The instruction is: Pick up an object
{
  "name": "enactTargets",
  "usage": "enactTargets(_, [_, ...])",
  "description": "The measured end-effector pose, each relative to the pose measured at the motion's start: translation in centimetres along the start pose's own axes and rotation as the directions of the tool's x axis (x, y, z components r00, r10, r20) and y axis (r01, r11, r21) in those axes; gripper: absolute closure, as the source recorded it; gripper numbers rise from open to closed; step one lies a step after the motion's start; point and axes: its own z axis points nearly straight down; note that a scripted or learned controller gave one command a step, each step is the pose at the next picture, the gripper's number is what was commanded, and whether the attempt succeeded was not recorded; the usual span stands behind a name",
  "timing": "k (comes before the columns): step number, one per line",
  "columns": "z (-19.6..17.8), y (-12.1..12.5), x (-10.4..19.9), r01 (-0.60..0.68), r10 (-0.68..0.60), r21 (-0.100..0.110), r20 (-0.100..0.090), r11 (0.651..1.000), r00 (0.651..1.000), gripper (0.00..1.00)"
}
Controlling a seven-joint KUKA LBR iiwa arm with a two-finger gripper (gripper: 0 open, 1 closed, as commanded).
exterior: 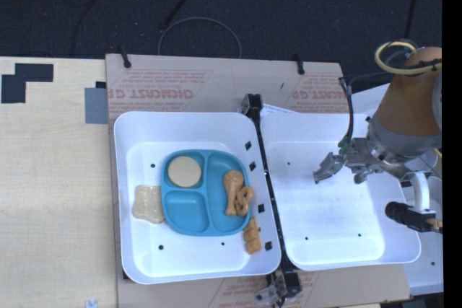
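Note:
A blue divided plate (189, 216) lies in the left bin (137, 132). Its upper left compartment holds a round beige disc (183, 171), and its right compartment holds a twisted brown pretzel-like piece (236, 192). A pale toast-shaped slice (148, 203) rests on the bin floor against the plate's left side. Just off the plate's lower right corner is a small brown chunk (251, 235). My gripper (338, 174) hovers over the right bin (332, 227), toward its right side, well apart from all these things. It is open, with nothing between its fingers.
A black divider clamp (264, 184) runs between the two bins. Cardboard (216, 86) lies under the bins, and a wooden bench top (50, 191) extends to the left. The arm's orange band (411, 101) and a black cable fitting (410, 216) overhang the right bin's right edge.

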Motion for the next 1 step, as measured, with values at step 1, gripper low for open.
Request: enactTargets(1, [-0.73,0.31,-0.03,0.002,-0.002,-0.014,0.002,1.0,1.0,0.0])
